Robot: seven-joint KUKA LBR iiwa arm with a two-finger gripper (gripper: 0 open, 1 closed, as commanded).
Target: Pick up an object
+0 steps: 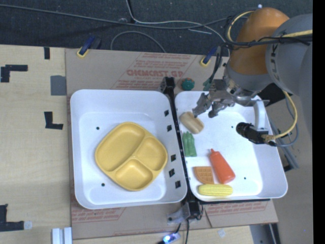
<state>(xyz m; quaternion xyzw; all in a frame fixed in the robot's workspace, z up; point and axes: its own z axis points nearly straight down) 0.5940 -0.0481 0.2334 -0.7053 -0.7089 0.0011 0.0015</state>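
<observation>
Hovering with its fingers spread and nothing between them, the pincer (pixel 207 105) hangs just above the bread roll (pixel 191 122) in the right bin (pixel 264 172). Closing off-centre could nudge the roll against the green pickle (pixel 189 144) instead of gripping it.

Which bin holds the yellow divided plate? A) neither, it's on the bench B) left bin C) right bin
B: the yellow divided plate lies in the left bin, while the toy foods such as the orange bottle and corn cob sit in the right bin.
</observation>
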